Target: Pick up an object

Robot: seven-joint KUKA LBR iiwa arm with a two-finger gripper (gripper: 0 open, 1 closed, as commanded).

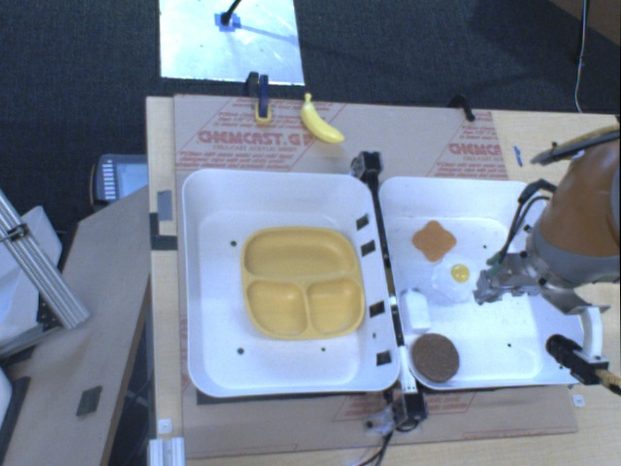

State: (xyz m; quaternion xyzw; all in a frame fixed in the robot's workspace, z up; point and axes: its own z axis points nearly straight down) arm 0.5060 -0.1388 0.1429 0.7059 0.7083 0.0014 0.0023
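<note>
1. The arm (582,212), reaching in from the right, is running off the frame edge, so only its orange band and grey wrist are showing above the right bin (485,362).
2. The gripper (488,287) is hanging low over the right bin, just right of a fried-egg toy (454,277); it is reading as a small dark cluster, and whether it is apart or together cannot be told.
3. Nothing is showing in the gripper's grasp; the egg toy's pale white is blending into the bin floor, leaving mainly the yellow yolk easy to make out.
4. An orange cookie-like piece (434,240) is lying toward the bin's back, a brown disc (436,356) is sitting at the front left corner, and a small white block (416,311) is resting beside the divider.
5. A yellow divided plate (297,282) is lying in the left bin (209,357).
6. A toy banana (321,124) is lying on the cardboard (233,139) behind the bins, well apart from the gripper.
7. Red print on the cardboard is reading "CHEMCAST", with a smaller line beneath too blurred to read; the same print on the right is partly hidden.
</note>
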